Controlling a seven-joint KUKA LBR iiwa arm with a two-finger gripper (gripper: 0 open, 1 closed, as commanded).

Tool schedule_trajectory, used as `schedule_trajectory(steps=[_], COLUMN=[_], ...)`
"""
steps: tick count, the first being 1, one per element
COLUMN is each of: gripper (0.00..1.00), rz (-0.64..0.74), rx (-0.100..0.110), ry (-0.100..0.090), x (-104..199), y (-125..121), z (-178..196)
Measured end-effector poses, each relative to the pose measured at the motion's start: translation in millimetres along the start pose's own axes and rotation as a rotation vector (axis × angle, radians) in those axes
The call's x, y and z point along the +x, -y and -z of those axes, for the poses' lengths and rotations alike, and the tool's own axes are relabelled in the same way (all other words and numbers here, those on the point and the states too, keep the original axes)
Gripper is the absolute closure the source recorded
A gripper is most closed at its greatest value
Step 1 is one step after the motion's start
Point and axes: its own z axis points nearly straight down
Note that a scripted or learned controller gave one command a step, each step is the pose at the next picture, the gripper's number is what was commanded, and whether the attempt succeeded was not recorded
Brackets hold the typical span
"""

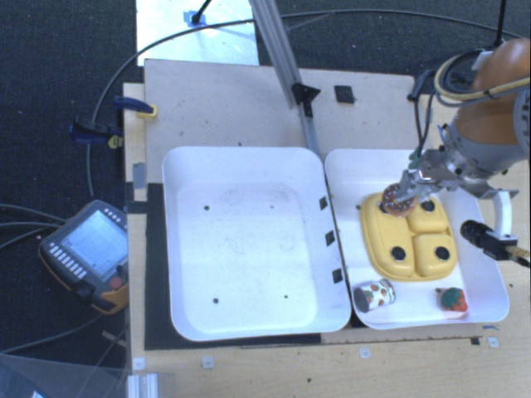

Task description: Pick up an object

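Note:
The right bin holds a large yellow plastic block with round dimples, lying flat in its middle. A small dark red-brown object rests on the block's upper left corner. My gripper comes down from the right and its tip sits right at this object. A small white patterned cup lies on its side at the bin's front. An orange-red toy with a green spot lies at the front right corner.
The left bin adjoins the right one, with black clips on the shared edge. A grey pole slants across the bench behind the bins. A teach pendant lies on the floor at left.

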Motion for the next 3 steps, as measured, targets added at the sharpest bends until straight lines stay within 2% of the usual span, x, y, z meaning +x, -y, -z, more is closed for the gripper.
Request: schedule_trajectory(steps=[1, 2, 3], gripper=[1.0, 1.0, 1.0], rz=[0.002, 0.005, 0.005], rx=[-0.001, 0.007, 0.006], ry=[0.0, -0.003, -0.003], x=[6, 64, 116], y=[-5, 3, -5], z=[63, 55, 51])
